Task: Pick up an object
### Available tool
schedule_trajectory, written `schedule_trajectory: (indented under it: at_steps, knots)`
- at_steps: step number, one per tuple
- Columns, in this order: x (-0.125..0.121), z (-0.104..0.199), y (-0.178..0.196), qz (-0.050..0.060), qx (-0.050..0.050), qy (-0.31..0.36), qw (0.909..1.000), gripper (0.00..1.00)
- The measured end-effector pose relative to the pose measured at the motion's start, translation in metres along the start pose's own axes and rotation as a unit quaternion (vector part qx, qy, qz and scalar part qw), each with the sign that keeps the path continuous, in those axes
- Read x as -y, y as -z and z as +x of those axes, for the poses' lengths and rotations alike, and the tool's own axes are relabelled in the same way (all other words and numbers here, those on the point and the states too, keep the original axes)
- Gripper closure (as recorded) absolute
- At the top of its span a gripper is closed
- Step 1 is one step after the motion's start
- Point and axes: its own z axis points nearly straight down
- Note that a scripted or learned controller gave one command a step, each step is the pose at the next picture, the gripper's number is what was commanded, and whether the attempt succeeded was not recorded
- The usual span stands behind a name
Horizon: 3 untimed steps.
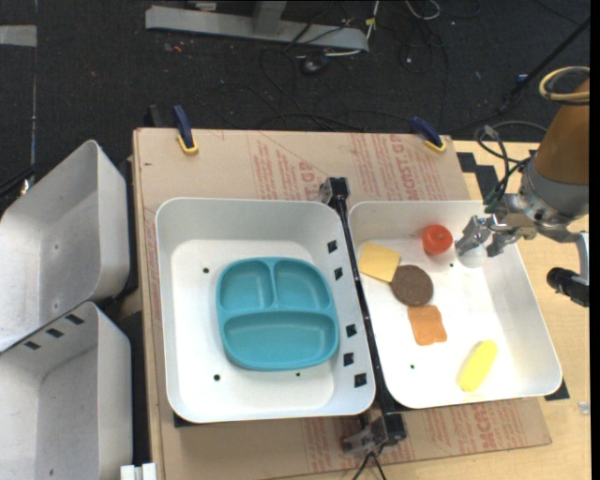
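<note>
Two bins: the gripper (473, 246), grip state unclear, hovers near the right bin's (525, 291) far edge beside a red object (437, 239); a teal tray (277, 313) fills the left bin (178, 309).

**Bench surroundings, overhead camera**

We note a tan cardboard sheet (281, 159) with red print covering the bench, held at its far edge by two blue-and-yellow clamps (186, 131). Beyond that edge we see dark, speckled floor (84, 75) strewn with black cables (422, 37), and a grey metal bracket (253, 23). Two spare white bins (56, 244) sit off the left edge. Lighting is even, shadows soft.
</note>
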Motion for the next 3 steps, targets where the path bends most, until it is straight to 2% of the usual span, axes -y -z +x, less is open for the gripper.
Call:
schedule_trajectory:
  at_steps: [2, 3]
  knots:
    - [-0.006, 0.008, 0.102, 0.0, 0.0, 0.001, 1.0, 1.0]
    - [-0.011, 0.065, 0.102, 0.004, -0.002, 0.002, 1.0, 1.0]
